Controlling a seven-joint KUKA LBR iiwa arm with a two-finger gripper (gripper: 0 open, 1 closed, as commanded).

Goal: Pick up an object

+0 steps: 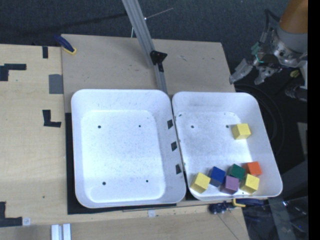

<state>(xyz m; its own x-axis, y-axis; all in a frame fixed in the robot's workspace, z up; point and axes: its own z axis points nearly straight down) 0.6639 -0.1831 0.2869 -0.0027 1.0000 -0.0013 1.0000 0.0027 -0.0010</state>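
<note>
The gripper (251,74) hangs off the table's (190,64) far right corner, outside the right bin (215,101), jaws spread and holding nothing. The easiest target looks like the lone yellow cube (241,131) near the bin's right wall, standing well apart from the others. The blue cube (217,175), green cube (236,172), purple cube (231,184) and orange cube (254,168) crowd the near corner, leaving little finger room. Descend squarely over the lone cube, straddling two opposite faces.

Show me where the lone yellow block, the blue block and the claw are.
lone yellow block (241,131), camera view, on its top face
blue block (217,175), camera view, on its top face
claw (252,72), camera view, between its fingertips
</note>
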